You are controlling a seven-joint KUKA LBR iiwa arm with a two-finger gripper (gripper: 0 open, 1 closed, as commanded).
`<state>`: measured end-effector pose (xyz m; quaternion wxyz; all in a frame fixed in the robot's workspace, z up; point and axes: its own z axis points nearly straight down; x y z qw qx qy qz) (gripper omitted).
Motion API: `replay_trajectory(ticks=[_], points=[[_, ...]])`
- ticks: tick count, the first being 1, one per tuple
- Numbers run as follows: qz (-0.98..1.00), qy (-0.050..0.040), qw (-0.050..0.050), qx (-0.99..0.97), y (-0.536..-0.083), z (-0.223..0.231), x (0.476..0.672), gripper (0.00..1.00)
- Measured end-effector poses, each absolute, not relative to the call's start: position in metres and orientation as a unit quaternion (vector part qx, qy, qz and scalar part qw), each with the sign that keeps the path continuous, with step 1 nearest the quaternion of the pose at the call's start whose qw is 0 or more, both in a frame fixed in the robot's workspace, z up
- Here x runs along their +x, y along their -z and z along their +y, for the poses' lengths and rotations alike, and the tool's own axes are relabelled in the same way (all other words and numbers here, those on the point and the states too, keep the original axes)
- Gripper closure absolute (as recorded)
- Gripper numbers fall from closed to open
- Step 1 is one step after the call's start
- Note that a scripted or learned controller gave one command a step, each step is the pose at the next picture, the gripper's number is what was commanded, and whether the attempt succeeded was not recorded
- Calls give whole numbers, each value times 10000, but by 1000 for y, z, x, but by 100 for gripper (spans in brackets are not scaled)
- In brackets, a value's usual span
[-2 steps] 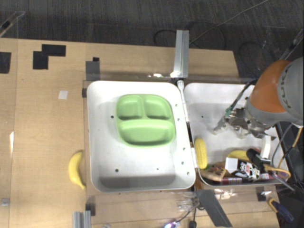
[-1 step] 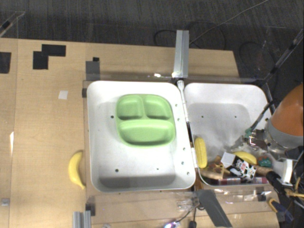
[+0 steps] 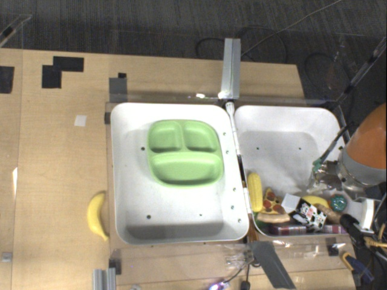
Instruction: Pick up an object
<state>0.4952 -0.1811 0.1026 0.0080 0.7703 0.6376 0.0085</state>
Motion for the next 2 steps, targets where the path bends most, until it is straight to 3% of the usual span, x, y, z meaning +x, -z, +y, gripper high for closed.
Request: replay_trajectory(ticks=[1, 2], points=[[6941, -23, 25, 7198, -219, -110, 496, 100], [6940, -20, 22, 7199, -219, -110, 496, 0]])
